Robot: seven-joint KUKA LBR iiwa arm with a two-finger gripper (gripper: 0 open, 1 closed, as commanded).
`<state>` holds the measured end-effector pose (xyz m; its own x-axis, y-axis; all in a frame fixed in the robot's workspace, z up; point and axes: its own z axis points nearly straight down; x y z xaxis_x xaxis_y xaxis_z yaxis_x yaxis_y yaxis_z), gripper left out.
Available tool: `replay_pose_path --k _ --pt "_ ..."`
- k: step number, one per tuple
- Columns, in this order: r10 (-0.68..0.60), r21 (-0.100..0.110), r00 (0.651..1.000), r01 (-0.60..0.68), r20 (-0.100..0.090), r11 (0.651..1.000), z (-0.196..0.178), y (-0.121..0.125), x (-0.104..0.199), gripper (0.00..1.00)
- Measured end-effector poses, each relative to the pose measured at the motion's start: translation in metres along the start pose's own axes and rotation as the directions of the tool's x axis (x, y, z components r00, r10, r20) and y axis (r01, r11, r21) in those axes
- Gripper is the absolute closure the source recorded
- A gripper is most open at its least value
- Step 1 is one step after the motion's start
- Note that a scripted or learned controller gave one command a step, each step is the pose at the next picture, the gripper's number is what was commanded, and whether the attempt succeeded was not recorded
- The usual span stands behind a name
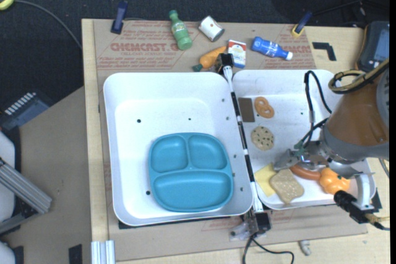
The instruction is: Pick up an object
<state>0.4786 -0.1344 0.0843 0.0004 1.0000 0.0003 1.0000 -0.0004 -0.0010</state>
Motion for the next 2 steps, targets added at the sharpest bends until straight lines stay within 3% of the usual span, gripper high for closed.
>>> replay_pose_path --k 1,2 --pt "0.001 -0.001 1.0 -0.001 0.001 1.0 -0.01 0.0 0.0 1.0" --pt "-0.002 -0.002 1.0 0.002 0.0 1.0 -0.101 0.044 0.081 1.0"
